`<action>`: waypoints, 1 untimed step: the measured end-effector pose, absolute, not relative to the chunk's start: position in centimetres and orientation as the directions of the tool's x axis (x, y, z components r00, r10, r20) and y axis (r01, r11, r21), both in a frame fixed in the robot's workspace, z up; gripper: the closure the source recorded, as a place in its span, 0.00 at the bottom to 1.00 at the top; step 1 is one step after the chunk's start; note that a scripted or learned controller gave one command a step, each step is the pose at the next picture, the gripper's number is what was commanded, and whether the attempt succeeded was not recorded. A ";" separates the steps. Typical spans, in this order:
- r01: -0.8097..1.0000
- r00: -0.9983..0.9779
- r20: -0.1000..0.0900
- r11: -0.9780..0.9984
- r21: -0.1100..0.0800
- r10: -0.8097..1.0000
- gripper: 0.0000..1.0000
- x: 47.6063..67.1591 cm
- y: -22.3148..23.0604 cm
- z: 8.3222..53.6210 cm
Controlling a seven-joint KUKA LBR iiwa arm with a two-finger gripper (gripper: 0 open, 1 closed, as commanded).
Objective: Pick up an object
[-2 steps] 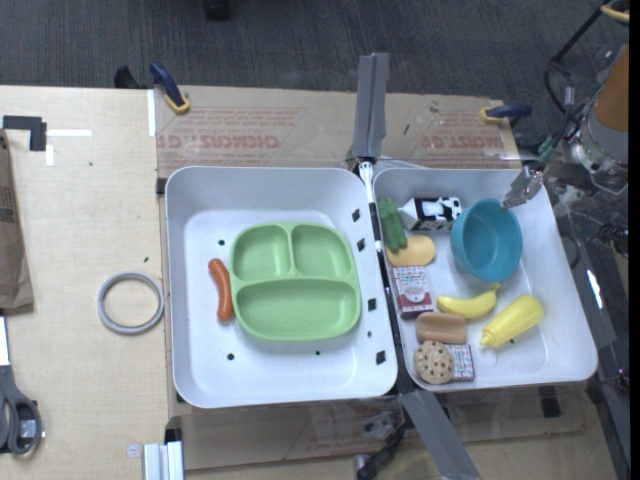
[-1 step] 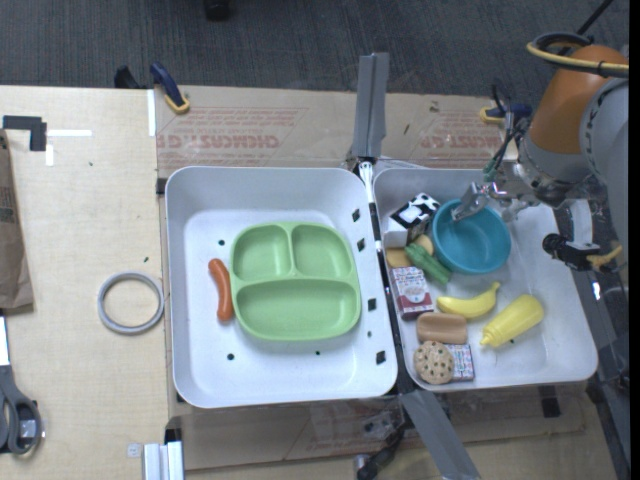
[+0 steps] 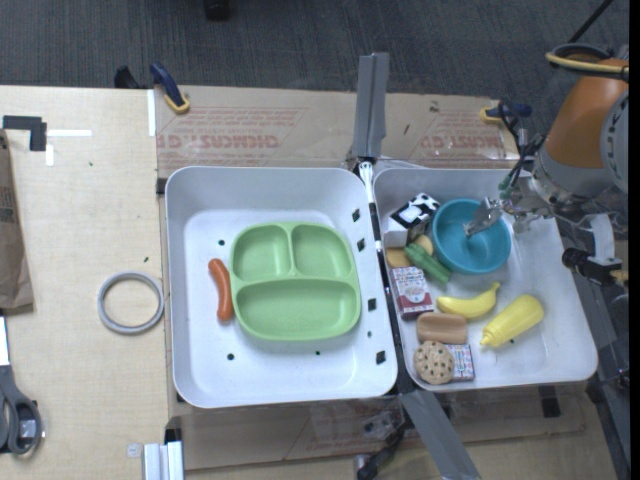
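The right bin (image 3: 572,360) holds a blue bowl (image 3: 466,250), a banana (image 3: 468,302), a yellow squeeze bottle (image 3: 512,321), a cookie (image 3: 433,361), a hot dog bun (image 3: 442,327), a red box (image 3: 410,290), a green vegetable (image 3: 428,263) and a black-and-white piece (image 3: 415,211). My gripper (image 3: 487,218) reaches in from the right and hangs over the bowl's upper right rim. Nothing shows held in it. The left bin (image 3: 190,368) holds a green divided plate (image 3: 296,280) with an orange sausage (image 3: 221,288) beside it.
The arm's orange band (image 3: 585,118) and wrist stand over the right bin's far right corner. On the bench to the left lie a grey ring (image 3: 131,301), scissors (image 3: 18,418) and a brown bag (image 3: 12,238). A grey post (image 3: 371,103) rises behind the bins.
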State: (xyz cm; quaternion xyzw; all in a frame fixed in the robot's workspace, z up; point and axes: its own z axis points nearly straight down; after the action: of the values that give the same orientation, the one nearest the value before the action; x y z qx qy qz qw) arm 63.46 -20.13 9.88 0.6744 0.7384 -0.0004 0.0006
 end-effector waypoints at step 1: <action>0.893 -0.451 -0.002 0.451 0.002 0.893 0.00 65.3 -17.6 9.3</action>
State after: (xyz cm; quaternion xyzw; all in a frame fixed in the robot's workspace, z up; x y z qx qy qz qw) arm 65.31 -17.56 9.28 0.5241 0.8516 0.0002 0.0016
